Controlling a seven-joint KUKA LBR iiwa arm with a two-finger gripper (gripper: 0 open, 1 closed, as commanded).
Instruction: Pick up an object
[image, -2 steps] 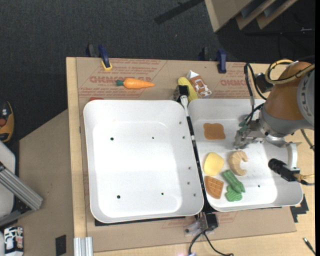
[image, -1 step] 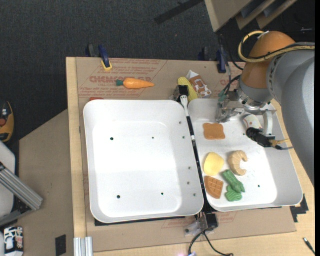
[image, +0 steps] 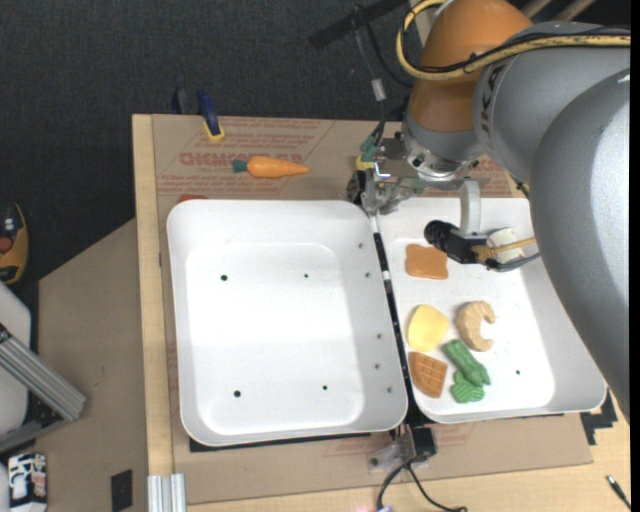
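- Gripper (image: 375, 190) hangs over the right bin's (image: 520, 340) 11 o'clock corner; whether it is open or closed cannot be told.
- Toast (image: 427, 262): flat orange-brown square, at the bin's 10 o'clock.
- Yellow wedge (image: 428, 327): smooth, at 8 o'clock, touching a gridded waffle (image: 428, 373).
- Croissant (image: 476, 325): tan crescent, near centre.
- Green pod (image: 466, 372): bumpy, long axis 11 to 5.

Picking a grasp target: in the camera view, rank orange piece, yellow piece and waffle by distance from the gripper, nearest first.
1. Orange piece: far end of the right bin, closest to the gripper.
2. Yellow piece: mid-bin, by the divider.
3. Waffle: near end.
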